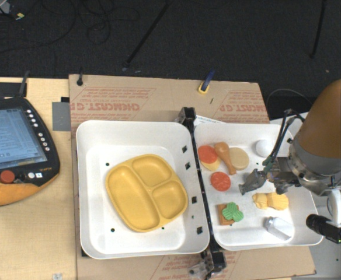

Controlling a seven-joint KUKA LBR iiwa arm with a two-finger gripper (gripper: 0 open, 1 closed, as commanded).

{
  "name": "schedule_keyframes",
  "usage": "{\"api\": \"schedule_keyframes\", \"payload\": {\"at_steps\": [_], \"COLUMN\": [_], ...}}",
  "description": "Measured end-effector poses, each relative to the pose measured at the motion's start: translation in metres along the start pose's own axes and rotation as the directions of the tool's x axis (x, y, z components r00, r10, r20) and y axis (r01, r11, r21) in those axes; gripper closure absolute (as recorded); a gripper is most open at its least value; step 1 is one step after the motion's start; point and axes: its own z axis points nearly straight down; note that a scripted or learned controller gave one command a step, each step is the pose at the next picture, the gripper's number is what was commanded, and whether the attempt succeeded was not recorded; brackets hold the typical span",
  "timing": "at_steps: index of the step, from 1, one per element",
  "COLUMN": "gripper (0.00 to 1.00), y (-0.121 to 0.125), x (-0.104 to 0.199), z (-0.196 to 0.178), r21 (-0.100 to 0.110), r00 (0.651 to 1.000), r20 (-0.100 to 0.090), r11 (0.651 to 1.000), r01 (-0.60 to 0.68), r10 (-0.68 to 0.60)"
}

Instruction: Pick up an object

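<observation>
Cardboard (pixel 159 101) print reads "CHEMCAST GP", upside down; fingers (pixel 253 181) over right bin (pixel 299 238), spread unclear.

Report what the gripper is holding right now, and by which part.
Nothing is held. The gripper hangs low over the right bin, between the red tomato slice and the yellow toy, with no object between its fingers.

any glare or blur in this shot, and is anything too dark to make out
Camera view: lighting is even, and the white bins are bright but not blown out; the yellow tray shows soft sheen, no hard glare. The floor above the bench is nearly black, with cables barely readable. The gripper is dark and slightly soft, so its detail is lost. The handheld screen looks washed out.
</observation>
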Motion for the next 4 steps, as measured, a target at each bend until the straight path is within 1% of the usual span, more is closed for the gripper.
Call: {"api": "schedule_keyframes", "payload": {"at_steps": [1, 2, 3, 4], "gripper": [0.0, 0.0, 0.0, 0.0], "y": [0.002, -0.001, 0.007, 0.007], "x": [0.0, -0.001, -0.006, -0.005], "z": [-0.005, 0.059, 0.114, 0.158], "r21": [-0.01, -0.005, -0.006, -0.009], "r00": [1.0, 1.0, 1.0, 1.0], "r20": [0.001, 0.0, 0.0, 0.001], "r11": [1.0, 1.0, 1.0, 1.0], "r01": [0.002, 0.002, 0.003, 0.003], "r10": [-0.002, -0.002, -0.003, -0.003]}}
